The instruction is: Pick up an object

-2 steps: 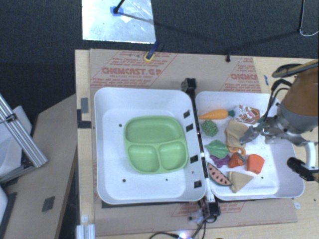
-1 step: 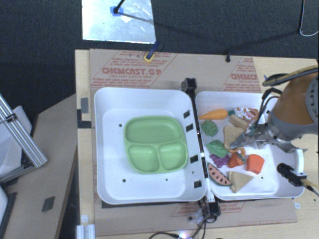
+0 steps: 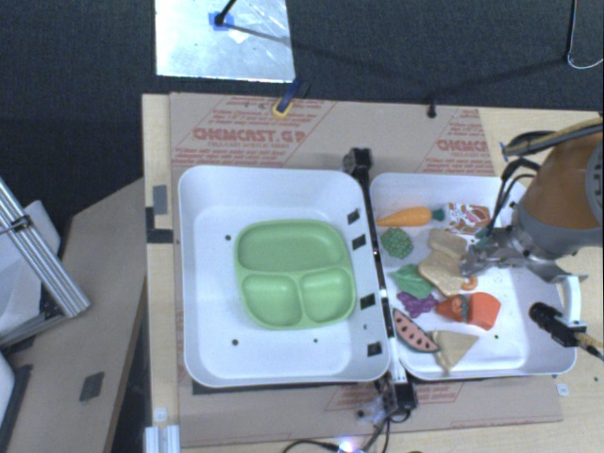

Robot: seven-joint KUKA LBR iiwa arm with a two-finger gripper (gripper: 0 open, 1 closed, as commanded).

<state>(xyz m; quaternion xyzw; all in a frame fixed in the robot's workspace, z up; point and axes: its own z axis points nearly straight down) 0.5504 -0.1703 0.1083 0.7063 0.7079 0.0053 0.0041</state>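
Overhead view of the desk (image 3: 226,121). The end effector (image 3: 472,264) sits low in the right bin (image 3: 543,347), over a tan bread slice (image 3: 442,270) among toy foods; whether it is apart or together cannot be told. Nothing appears lifted: the pick seems not yet done. The left bin (image 3: 203,253) holds a green tray (image 3: 293,274).

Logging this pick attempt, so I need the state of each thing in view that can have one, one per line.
gripper: low in the right bin, over the bread slice; finger state unclear
green tray: upright in the left bin, its compartments bare
carrot: lying flat, untouched
bread slice: lying flat in the bin
watermelon slice: lying flat, apart from the gripper
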